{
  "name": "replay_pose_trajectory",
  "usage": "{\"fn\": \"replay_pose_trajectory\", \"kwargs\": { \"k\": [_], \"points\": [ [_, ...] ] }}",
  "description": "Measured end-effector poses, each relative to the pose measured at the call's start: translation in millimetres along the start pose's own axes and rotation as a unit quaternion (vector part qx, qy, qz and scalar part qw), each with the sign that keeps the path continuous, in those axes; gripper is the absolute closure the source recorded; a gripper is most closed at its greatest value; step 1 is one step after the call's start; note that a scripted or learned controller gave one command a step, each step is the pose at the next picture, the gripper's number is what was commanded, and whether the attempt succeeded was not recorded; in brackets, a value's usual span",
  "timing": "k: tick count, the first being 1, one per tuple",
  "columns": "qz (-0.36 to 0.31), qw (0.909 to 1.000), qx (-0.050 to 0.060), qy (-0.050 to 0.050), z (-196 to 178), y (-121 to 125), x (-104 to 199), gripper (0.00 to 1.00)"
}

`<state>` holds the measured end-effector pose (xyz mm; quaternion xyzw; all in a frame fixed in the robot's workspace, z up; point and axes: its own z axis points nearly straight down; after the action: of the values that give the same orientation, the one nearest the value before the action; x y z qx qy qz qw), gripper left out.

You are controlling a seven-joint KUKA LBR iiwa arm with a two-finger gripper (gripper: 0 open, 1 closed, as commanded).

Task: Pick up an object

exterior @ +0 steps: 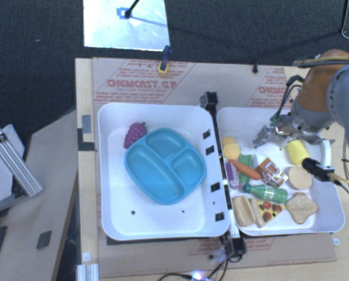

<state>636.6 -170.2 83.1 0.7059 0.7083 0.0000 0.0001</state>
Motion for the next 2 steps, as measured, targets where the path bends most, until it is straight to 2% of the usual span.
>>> {"fn": "replay_pose_trajectory", "kwargs": {
  "k": [1, 2],
  "points": [
    [0.000, 1.0000, -0.003, -0.001, -13, 1, 0, 1.00],
    [0.000, 1.0000, -0.002, 0.000, -72, -4, 6, 1.00]
  ]
}}
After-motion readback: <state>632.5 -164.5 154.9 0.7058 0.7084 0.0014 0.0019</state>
